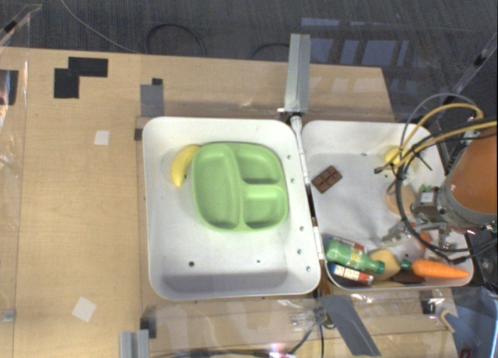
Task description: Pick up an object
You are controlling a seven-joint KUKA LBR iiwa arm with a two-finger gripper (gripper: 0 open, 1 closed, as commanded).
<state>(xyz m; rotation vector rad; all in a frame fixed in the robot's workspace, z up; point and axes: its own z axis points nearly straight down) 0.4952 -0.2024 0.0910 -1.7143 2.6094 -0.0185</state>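
Pale wood makes up the table (70, 216), and two shallow white bins sit side by side on it. Farthest left among the contents, a banana (182, 164) lies in the left bin (226, 279), touching the left edge of a green divided plate (237, 187) that takes up the middle of that bin. Across the divider, the right bin (354, 181) holds a small brown chocolate bar (326, 179) lying alone near its upper left, well apart from the clutter along the near edge: a green bottle (353, 256), a small red and dark item (352, 274) just below it, a pale tan lump (384, 261) and then an orange carrot (440, 271). At the right, the arm (473, 181) hangs over this bin with cables looped around it, and the pincer (416, 224) sits low, just above the cluttered corner near the carrot. Whether the pincer is spread or closed, I cannot tell, as wires and shadow blur it, and nothing is visibly caught in it. The step in hand looks like the approach to a grasp. The next move likely calls for settling on one item, probably the carrot or the tan lump, and descending cleanly without nudging neighbours packed against it.
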